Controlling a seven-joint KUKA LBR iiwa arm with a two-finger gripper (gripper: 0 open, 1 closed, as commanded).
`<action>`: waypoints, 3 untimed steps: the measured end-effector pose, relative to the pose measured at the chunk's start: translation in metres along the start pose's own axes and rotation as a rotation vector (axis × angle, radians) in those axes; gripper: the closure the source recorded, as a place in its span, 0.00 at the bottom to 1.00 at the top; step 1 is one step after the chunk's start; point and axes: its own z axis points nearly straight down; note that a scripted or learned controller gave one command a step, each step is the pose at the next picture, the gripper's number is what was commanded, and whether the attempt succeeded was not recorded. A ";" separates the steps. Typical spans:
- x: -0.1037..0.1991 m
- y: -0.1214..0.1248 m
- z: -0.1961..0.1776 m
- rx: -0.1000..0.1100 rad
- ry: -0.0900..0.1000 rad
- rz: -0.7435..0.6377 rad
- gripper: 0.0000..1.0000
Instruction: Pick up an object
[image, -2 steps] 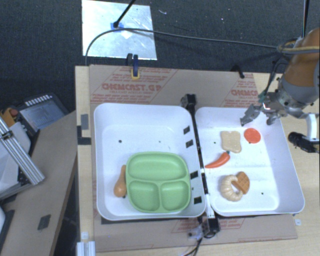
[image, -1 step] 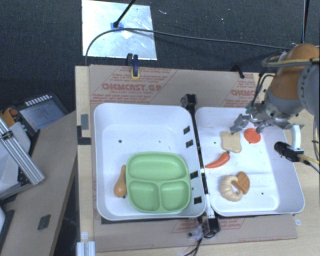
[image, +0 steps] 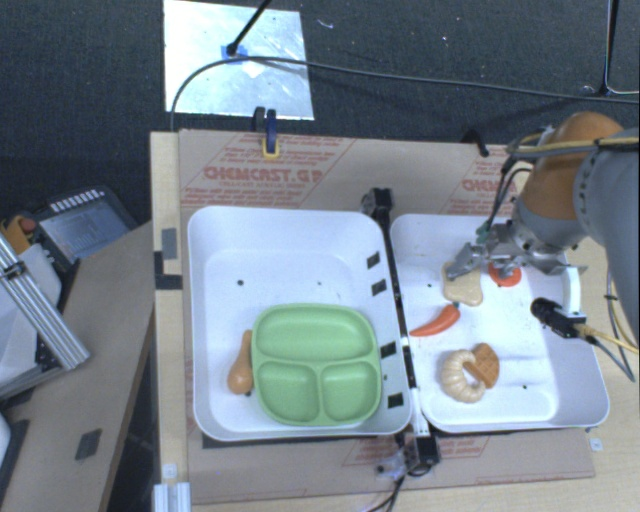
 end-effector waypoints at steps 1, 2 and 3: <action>0.000 0.003 -0.016 -0.008 -0.001 -0.002 1.00; 0.004 0.006 -0.080 -0.005 -0.001 0.000 1.00; 0.008 -0.001 -0.130 -0.003 0.000 -0.001 1.00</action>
